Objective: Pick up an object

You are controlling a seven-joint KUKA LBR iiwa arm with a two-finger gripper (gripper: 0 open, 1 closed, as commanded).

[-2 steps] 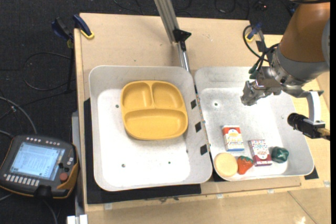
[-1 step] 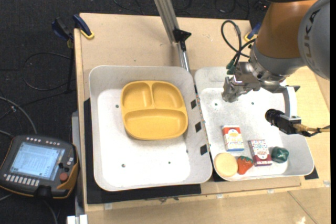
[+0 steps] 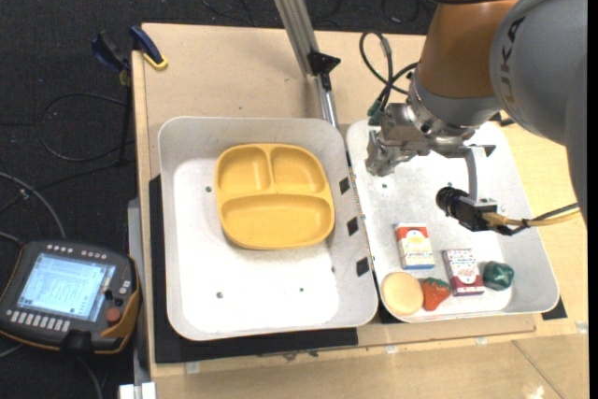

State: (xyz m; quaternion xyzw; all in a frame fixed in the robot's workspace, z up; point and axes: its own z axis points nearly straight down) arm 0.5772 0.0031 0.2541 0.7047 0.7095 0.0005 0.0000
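A teach pendant with a lit screen lies at far left on the dark floor, beside the pale wooden desk. A blue-and-yellow clamp grips the desk's far left corner. The left bin, shallow, white and matte with rounded corners, holds a yellow plastic tray, smooth and divided into three compartments. A slanted aluminium post rises over the far edge between the bins. The right bin carries a cluster along its near edge: a pale round disc, a small orange-and-white box just behind it, a red strawberry-shaped toy, a red patterned box and a dark green lump. The claw hangs low over the far left part of this bin, well apart from the cluster; whether it is clenched or released cannot be told. A black cylindrical attachment juts from the wrist, and the grey arm with its orange band overhangs the bin's far right corner.
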